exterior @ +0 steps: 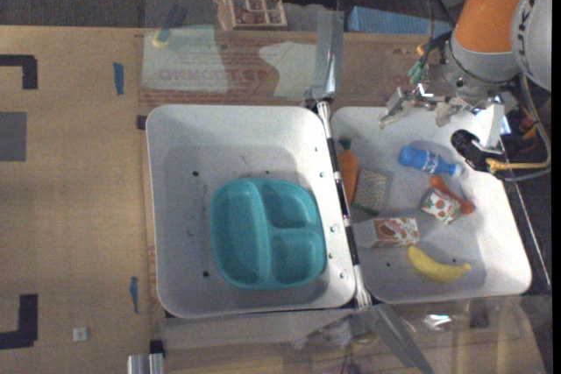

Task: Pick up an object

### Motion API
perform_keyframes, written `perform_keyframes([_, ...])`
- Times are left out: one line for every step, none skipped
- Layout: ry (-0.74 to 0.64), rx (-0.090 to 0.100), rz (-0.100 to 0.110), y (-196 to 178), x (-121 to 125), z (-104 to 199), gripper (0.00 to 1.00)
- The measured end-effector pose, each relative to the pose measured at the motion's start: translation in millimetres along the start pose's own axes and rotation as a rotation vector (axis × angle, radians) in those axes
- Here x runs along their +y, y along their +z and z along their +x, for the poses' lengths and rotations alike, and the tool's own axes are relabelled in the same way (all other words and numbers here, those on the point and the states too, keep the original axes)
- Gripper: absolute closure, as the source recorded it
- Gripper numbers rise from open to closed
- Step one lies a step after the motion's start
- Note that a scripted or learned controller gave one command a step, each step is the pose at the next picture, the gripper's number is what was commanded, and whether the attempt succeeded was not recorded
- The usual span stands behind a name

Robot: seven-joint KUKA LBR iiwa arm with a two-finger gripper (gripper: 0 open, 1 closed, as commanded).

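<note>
1. Lying in the right bin point(513, 276): a blue bottle point(427, 159), a yellow banana point(436, 265), a carrot point(349, 172), two small cartons.
2. Hovering over that bin's far edge, the gripper point(421, 103) spreads its fingers apart, grasping nothing.
3. A teal divided plate point(266, 233) sits in the left bin point(175, 144).

Left bin point(175, 144): white plastic, smooth, faintly scuffed
Tray point(266, 234) inside the left bin: teal plastic, matt, smooth
Right bin point(508, 267) beside the left bin: same white plastic
Banana point(436, 265) in it: yellow, slightly glossy plastic look
Bottle point(428, 159): blue, shiny plastic
Two small cartons point(395, 231): printed card
Bench point(79, 215) around the left bin: pale wood, matt
Arm point(500, 9): glossy orange and grey shell
</note>
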State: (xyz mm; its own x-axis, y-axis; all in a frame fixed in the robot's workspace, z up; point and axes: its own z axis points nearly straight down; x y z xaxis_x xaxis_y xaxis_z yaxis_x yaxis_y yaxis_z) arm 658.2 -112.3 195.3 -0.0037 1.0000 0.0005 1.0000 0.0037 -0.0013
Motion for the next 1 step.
perform_keyframes([-0.024, -0.002, -0.006, 108.5, -11.1, -39.9, 0.0])
